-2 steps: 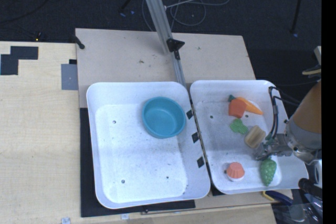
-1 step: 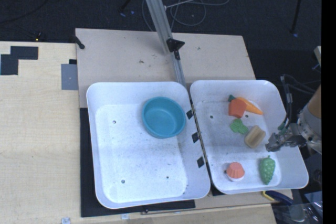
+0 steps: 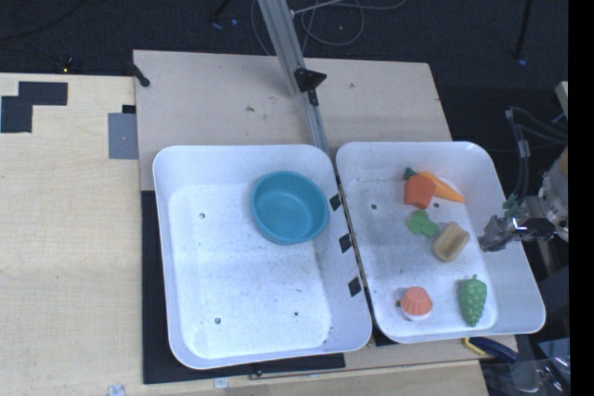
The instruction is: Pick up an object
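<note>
Claw at right bin's right rim; grip state: cannot tell. Nothing lifted yet. Nearest candidate, tan block, lies in bin just beside it. Pick not started.

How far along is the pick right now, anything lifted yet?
Nothing looks lifted. The end effector sits at the right bin's right edge, beside the tan block, with nothing seen in it. The green grapes, orange carrot and blue bowl lie in the bins. Grasp and lift remain.
</note>
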`<state>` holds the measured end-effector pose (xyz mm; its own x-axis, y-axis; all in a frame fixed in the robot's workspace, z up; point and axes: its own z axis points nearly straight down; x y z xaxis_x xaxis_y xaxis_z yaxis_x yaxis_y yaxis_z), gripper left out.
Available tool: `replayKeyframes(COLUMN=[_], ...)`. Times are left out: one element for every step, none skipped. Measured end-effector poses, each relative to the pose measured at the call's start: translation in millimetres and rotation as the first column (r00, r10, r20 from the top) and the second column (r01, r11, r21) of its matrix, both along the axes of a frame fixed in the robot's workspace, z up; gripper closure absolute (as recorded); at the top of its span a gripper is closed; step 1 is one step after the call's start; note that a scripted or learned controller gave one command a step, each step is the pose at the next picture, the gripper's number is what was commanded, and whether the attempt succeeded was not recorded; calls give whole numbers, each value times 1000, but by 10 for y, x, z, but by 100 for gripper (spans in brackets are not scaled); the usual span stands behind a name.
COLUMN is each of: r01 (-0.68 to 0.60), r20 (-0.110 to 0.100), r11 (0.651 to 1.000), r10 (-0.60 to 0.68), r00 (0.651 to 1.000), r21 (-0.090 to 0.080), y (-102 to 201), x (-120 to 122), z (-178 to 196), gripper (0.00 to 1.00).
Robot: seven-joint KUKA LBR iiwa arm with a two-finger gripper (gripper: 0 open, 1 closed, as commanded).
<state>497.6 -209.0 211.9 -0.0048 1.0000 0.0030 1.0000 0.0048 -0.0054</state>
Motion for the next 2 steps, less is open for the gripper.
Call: replayKeyframes(r01=[1,-3], r20=[-1,-9], r11=[1000,1000], r10=[-1,3], r00=[1000,1000], r21=[-1,1], y=[-28,500], x=[16,291], z=[611,438], gripper=[100,100])
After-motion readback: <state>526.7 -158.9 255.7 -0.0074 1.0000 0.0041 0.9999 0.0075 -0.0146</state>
